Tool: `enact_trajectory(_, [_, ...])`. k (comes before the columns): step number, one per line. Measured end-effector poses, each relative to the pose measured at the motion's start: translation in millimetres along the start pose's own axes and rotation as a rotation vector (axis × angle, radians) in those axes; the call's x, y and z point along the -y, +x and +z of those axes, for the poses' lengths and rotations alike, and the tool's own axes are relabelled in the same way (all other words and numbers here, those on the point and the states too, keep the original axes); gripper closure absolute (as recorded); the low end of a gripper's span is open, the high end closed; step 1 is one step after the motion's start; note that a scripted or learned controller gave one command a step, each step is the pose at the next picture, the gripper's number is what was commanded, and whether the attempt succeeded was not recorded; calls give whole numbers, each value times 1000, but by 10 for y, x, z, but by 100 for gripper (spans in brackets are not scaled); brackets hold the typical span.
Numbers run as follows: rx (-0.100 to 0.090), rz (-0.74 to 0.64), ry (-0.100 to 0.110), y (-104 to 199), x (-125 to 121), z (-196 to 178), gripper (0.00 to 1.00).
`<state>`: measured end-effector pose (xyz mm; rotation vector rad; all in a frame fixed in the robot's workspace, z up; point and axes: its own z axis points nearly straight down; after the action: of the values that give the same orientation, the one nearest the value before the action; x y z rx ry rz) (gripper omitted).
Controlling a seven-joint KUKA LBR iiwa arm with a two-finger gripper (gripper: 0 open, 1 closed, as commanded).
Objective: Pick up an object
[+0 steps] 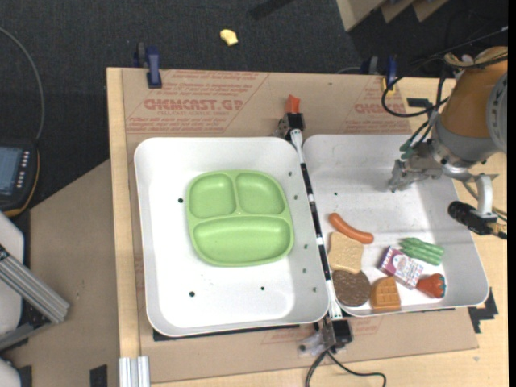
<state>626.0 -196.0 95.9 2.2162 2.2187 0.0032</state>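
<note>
My gripper (401, 177) hangs over the far part of the right bin (355, 168), with nothing seen between its fingers. Toy food lies along that bin's near side, well apart from the gripper: a sausage (350, 227), a slice of bread (346, 253), a brown patty (351, 287), a waffle (386, 293), a pink and white packet (401, 266), a green pod (422, 250) and a red piece (432, 285). The grey arm with its orange band (472, 107) comes in from the right.
The left bin (161, 216) holds a green divided plate (239, 217). A clamp (294, 123) sits at the far end of the seam between the bins. A black fitting (472, 214) sticks in at the right bin's right edge.
</note>
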Motion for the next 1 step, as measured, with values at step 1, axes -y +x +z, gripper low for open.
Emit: enact_trajectory(1, [1, -1, -6, 32, -147, -850, 100])
